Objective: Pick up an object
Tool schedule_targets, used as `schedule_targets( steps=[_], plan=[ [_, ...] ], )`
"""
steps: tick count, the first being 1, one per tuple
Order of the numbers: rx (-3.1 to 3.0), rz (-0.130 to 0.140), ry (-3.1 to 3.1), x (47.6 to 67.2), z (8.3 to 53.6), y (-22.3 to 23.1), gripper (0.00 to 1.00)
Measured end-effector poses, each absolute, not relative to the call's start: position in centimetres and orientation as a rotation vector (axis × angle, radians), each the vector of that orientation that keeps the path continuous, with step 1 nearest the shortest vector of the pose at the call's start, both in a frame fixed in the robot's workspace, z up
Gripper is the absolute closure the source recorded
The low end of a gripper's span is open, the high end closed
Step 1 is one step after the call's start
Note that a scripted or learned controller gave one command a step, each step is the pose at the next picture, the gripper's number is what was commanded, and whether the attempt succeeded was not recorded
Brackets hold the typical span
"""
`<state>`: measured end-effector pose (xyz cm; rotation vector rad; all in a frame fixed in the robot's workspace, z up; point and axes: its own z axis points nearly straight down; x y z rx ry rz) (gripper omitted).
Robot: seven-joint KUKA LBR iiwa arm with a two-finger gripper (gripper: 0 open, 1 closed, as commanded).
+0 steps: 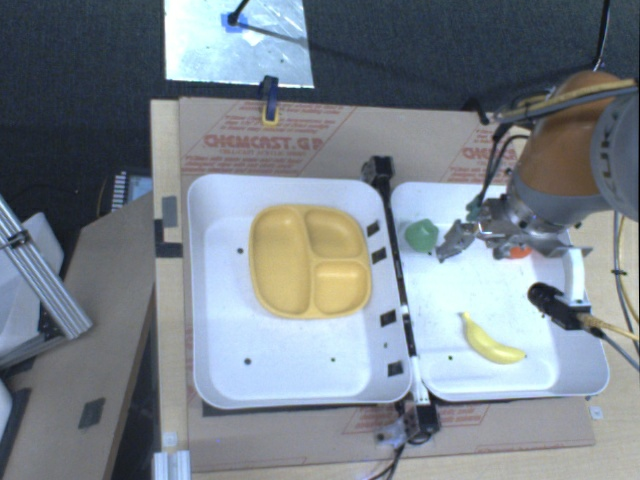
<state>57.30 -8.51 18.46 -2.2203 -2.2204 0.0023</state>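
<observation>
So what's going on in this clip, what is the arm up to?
A grey and orange arm reaches from the right over the right bin, its gripper poised near a green object at the bin's upper left. A banana lies nearer the front, and something orange peeks out beneath the wrist. The left bin holds a yellow divided plate. Nothing shows between the fingers.

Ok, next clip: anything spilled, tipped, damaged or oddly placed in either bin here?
Nothing stands out. The yellow divided plate lies flat in the left bin. In the right bin, the green object and banana lie apart, with the gripper just beside the green object. An orange item is mostly hidden behind the arm.
</observation>
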Motion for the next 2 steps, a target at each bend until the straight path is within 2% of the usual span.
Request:
schedule_targets(
  steps=[1,2],
  plan=[
    [-2.220,0.003,-2.219,57.1,14.2,-8.8,0.00],
    [-2.224,-0.002,-2.223,57.3,15.5,-8.9,1.00]
  ],
)
